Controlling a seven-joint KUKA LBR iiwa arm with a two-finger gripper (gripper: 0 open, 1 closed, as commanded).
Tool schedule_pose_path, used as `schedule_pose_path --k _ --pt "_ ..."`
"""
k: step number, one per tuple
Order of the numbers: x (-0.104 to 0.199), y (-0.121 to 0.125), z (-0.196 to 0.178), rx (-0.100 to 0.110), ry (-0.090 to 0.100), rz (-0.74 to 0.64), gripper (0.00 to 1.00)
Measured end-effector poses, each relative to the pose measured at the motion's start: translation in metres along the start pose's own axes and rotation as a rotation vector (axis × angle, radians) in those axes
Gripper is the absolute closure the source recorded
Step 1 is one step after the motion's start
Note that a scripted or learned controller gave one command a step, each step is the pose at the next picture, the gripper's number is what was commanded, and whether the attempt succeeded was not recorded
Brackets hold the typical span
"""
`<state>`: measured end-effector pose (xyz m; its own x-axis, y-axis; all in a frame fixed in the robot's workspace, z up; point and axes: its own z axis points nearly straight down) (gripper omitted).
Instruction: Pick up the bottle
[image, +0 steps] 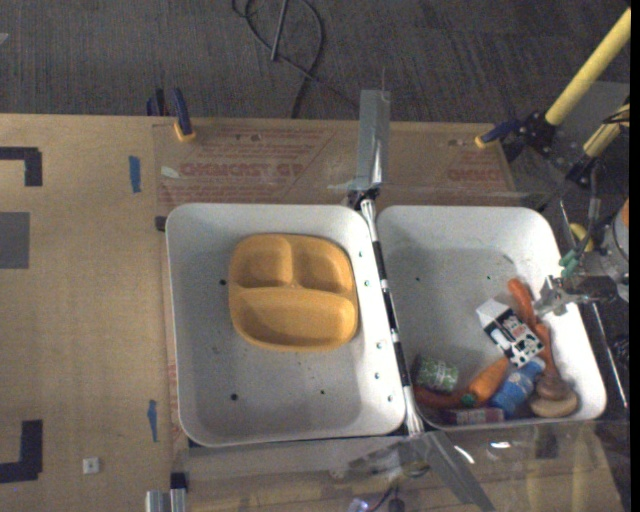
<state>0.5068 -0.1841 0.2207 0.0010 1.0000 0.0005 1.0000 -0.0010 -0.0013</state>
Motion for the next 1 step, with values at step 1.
schedule_pose_path --k 1 --pt "0.0 0.0 0.0 0.0 0.0 0.0 0.0"
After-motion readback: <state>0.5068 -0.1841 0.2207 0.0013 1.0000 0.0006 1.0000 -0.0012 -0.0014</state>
